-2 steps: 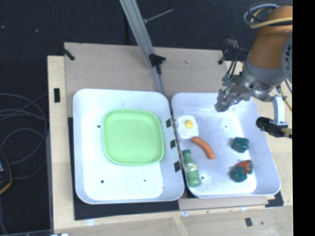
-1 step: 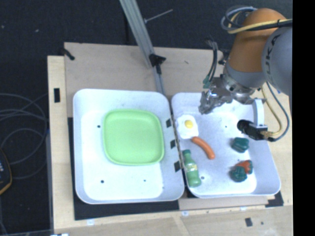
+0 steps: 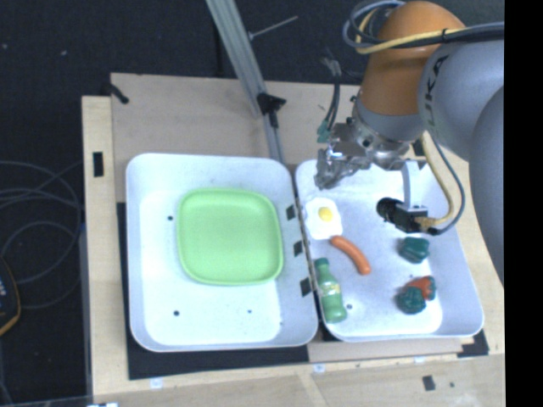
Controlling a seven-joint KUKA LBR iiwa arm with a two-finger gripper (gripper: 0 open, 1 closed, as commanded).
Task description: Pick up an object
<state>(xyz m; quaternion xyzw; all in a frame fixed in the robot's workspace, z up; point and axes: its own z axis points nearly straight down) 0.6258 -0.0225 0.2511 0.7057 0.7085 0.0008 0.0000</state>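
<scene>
Gripper point(image 3: 329, 175) is hanging over the right bin's point(image 3: 454, 253) upper-left corner just above the fried egg point(image 3: 323, 219), jaws' state I can't tell, and I'm expecting trouble: the flat egg is sitting near the bin wall, so the jaws risk skidding off it.

The grey arm point(image 3: 462, 83) is reaching in from the counter's right edge, its orange band point(image 3: 403, 58) sitting above the wrist. The gripper point(image 3: 329, 175) is pointing down toward the counter's far-middle area, cables looping beside the wrist.
</scene>
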